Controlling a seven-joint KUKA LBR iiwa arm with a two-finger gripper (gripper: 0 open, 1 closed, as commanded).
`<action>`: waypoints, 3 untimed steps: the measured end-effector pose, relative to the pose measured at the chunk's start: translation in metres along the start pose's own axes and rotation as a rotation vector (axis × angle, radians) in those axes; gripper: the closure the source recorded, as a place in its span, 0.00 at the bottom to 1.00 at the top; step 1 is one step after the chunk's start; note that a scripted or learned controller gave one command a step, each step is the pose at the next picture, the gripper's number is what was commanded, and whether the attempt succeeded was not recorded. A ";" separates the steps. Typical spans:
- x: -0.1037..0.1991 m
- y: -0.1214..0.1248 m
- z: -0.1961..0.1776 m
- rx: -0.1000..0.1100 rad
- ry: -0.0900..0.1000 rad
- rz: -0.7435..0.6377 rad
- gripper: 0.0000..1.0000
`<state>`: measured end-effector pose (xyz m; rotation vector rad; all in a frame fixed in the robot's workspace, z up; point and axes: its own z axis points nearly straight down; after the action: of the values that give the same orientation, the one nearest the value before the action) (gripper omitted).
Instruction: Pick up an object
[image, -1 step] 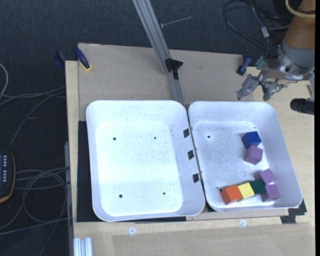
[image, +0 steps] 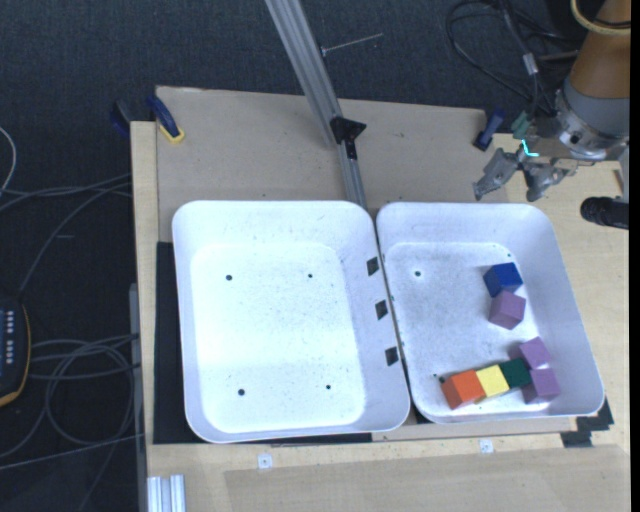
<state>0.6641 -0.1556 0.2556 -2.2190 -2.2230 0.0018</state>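
Two shallow white bins sit side by side on the counter (image: 250, 130). The left bin (image: 200, 230) shows a bare speckled floor with four small dark holes. The right bin (image: 400, 225) holds all the blocks, grouped along its right and near sides.

Contents of the right bin:
- A blue block (image: 502, 278) lies toward the right wall, about mid-depth.
- A purple block (image: 507, 309) sits just beside the blue block, on its near side; whether the two touch cannot be determined.
- An orange block (image: 463, 388), a yellow block (image: 491, 380) and a green block (image: 516, 373) form a touching row near the front wall, running slightly upward to the right.
- Two further purple blocks (image: 540, 368) stand at the right end of that row, one behind the other, against the green block.

The tool (image: 520, 178) hangs over the counter beyond the far right corner of the right bin, well apart from every block. Its two fingers stand apart, with nothing between them. The arm (image: 600, 70) enters from the upper right and is cut off by the frame edge.

A grey metal pole (image: 320, 90) slants down across the counter and ends at the gap between the bins. Three small dark clips (image: 380, 308) sit along that gap. Cables (image: 60, 330) lie on the dark floor to the left; a device at the left edge is cut off and cannot be identified.
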 end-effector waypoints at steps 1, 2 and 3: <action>0.011 0.001 0.052 0.004 0.002 0.000 0.00; 0.008 0.004 0.115 0.006 0.002 0.001 0.00; 0.009 0.003 0.159 0.004 0.001 0.000 0.00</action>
<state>0.6670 -0.1470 0.0968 -2.2167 -2.2198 0.0053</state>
